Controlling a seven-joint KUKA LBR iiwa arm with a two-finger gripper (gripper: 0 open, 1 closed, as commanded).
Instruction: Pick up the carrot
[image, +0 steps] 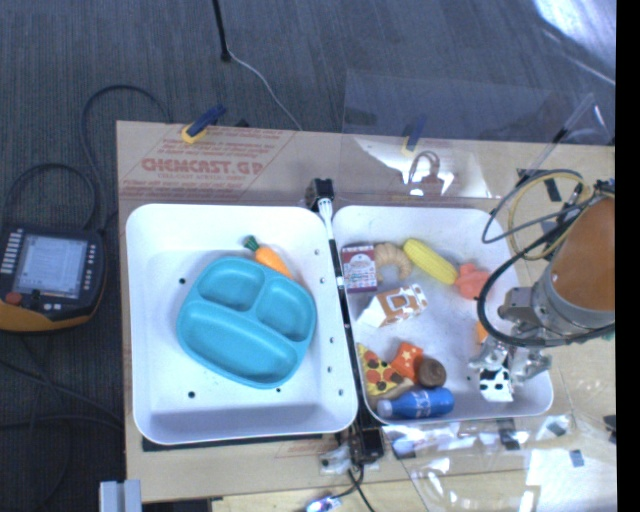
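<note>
The carrot (268, 257), orange with a green top, lies in the left bin at the upper edge of the blue divided plate (248, 320). My gripper (497, 357) hangs low over the right bin's right side, far from the carrot. A small black-and-white object (494, 381) sits right beneath it. The angle hides the fingertips behind the wrist.
The right bin (520, 410) holds a corn cob (430, 260), a red-labelled can (358, 267), a small carton (402, 301), a pizza slice (375, 372), a blue bottle (415, 404), a brown round piece (431, 372) and an orange-pink item (472, 279). A teach pendant (50, 275) lies left of the bench.
</note>
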